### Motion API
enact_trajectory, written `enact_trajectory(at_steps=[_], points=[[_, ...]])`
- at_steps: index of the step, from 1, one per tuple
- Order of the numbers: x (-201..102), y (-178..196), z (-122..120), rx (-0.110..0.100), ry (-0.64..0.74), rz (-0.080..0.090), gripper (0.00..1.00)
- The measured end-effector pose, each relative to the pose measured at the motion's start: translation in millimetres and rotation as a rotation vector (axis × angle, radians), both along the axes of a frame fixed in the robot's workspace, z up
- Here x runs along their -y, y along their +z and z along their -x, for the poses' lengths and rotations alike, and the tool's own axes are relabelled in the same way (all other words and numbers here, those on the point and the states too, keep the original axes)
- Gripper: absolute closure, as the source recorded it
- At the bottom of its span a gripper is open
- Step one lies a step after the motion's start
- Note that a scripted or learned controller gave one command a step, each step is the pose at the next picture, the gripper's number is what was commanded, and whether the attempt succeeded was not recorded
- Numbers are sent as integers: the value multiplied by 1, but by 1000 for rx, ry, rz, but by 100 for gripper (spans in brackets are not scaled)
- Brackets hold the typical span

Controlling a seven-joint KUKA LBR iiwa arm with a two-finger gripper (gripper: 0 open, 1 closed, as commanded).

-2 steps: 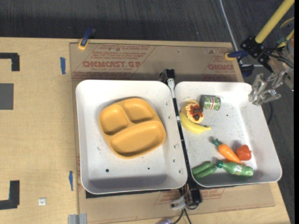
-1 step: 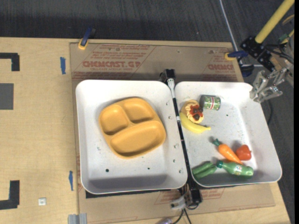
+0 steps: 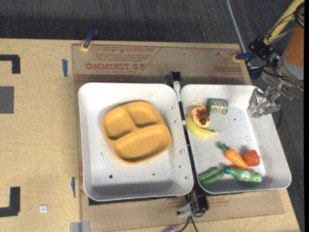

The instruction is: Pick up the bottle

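While the arm sits at the right edge of the right bin (image 3: 282, 175), the tool (image 3: 263, 104) hangs over that bin's upper right corner, grasping nothing; whether its fingers are spread or closed I cannot tell at this resolution. Bottle (image 3: 245, 175): green, lying on its side near the bin's lower right, neck toward the left, just beside a green pepper (image 3: 211, 175) and just below a carrot (image 3: 234, 157) and a red tomato (image 3: 251, 157). Can (image 3: 217, 106) and banana (image 3: 200, 128) lie in the upper left of the same bin, well apart from the bottle. Left bin (image 3: 91, 144) carries a yellow divided tray (image 3: 136, 131). Judged step: approach not yet begun; the tool is well apart from the target. Next move calls for travel toward the bin's near edge, wrist turned so the fingers straddle the bottle across its width, then descent. Risk: carrot and tomato crowd one side, so a finger may land on them.
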State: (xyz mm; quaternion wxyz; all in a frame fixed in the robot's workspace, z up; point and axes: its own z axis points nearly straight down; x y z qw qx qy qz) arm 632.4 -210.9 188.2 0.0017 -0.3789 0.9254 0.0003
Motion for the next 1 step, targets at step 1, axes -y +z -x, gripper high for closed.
enact_trajectory(at_steps=[1], points=[[12,4,-13,5,452,2,100]])
